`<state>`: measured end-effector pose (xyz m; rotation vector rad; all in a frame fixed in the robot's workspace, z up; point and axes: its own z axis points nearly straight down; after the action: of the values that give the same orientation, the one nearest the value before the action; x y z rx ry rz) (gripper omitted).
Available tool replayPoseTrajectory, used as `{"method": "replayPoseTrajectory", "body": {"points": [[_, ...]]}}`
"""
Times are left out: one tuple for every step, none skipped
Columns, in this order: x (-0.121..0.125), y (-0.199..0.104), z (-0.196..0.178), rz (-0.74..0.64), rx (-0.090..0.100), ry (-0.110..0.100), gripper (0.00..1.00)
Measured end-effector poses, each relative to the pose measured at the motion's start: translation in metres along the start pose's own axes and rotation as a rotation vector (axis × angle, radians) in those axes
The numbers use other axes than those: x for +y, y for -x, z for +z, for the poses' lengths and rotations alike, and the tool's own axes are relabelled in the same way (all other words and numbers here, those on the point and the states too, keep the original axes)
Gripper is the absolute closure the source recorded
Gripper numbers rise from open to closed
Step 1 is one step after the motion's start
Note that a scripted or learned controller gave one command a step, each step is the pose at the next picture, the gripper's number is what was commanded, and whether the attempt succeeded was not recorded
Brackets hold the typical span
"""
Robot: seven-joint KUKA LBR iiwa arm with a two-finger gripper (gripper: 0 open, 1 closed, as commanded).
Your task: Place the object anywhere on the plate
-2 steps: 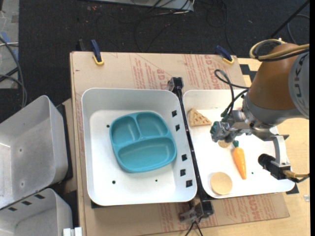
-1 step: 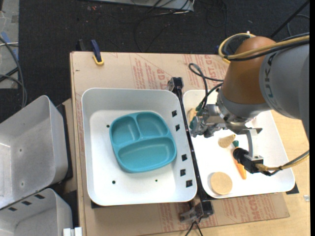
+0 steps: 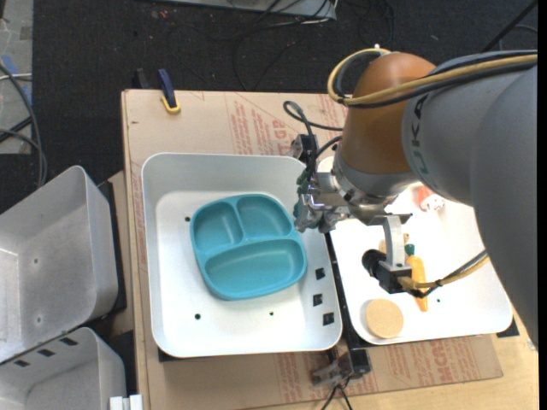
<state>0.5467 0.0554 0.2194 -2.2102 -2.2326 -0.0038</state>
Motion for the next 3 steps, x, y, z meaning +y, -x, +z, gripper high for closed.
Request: {"method": "replayPoseTrajectory", "body": {"points": [[0.019,-0.055,0.001,0.001,0.0,0.0,1.0],[0.033,-0.076,-0.022,0.004,-0.001,0.001,1.0],[0.033,-0.059,-0.013,0.013,-0.003,-0.003,1.0]]}}
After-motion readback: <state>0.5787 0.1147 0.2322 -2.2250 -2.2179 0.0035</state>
